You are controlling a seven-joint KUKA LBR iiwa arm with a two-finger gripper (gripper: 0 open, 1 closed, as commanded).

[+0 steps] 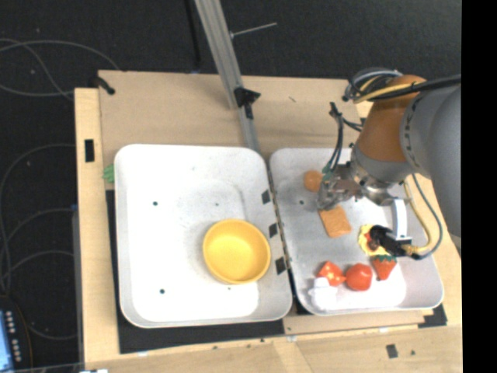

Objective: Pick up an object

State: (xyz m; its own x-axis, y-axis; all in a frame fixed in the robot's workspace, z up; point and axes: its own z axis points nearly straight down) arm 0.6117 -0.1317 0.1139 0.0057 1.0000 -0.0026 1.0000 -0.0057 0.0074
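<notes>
Down low over the right bin point(423, 287) with the gripper point(332, 194), between a small orange ball point(312, 180) and a flat tan square point(336, 223), close to both. Impossible to tell whether spread or pressed together; no sign of anything pinched. Probably aiming at the tan square, lying flat near the bin's middle. Could easily slip off so thin a piece, or push it along the bin floor instead of lifting it. Could also knock the ball rolling. Nearer the front edge, a tomato point(358, 277) and a strawberry point(384, 269). Well apart in the left bin point(171, 208), a yellow bowl point(236, 250).
</notes>
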